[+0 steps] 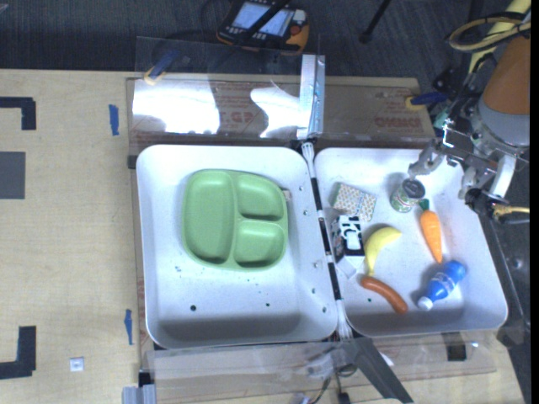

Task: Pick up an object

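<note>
Two shallow white bins sit side by side on the bench: the left bin [160,301] carries a green plastic divided plate [234,217], and the right bin [484,310] carries the loose objects. Over the right bin's far right corner hangs the grey arm's gripper [455,162], its metal parts tangled with cables; from this slanted view it cannot be told how it is set, and nothing can be seen caught in it. Just beside the gripper, toward the bench's front and slightly left, stands a small round silver-topped jar [407,194]. Near it, further forward, an orange toy carrot with a green tip [432,232] lies lengthwise. Further forward again rests a blue plastic bottle with a white cap [443,284]. Left of the carrot are a yellow toy banana [381,244] and, well forward, a reddish-brown toy sausage [385,292]. Farthest left of the gripper lie a checkered flat packet [353,200] and a black-and-white printed card [349,232], possibly a small box.
</note>
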Controlling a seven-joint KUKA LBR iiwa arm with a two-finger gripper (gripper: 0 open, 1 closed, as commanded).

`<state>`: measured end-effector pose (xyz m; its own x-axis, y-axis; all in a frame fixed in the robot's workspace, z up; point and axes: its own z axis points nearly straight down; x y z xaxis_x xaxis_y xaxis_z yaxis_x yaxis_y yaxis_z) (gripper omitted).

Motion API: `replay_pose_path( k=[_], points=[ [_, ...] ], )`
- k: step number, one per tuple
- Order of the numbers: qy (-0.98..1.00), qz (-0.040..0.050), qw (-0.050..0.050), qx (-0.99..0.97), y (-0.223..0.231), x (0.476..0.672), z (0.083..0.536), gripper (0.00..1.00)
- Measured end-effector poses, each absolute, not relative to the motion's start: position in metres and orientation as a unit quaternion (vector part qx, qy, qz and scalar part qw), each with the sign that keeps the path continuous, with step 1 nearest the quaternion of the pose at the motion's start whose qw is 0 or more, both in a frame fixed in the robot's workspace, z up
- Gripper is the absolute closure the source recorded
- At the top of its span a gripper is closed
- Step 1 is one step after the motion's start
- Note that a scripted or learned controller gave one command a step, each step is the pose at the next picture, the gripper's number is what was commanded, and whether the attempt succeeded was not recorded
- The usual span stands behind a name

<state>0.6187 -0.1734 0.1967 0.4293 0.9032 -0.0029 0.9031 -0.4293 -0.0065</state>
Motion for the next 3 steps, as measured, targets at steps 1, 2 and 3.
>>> replay_pose_path(
  k=[1, 2, 3],
  points=[
    [-0.525, -0.0068, -0.005, -0.851, -0.199, 0.607, 0.129, 0.0],
    [-0.525, -0.0045, -0.003, -0.851, -0.199, 0.605, 0.127, 0.0],
    [-0.547, -0.0031, 0.008, -0.837, -0.197, 0.569, 0.091, 0.0]
  ],
)
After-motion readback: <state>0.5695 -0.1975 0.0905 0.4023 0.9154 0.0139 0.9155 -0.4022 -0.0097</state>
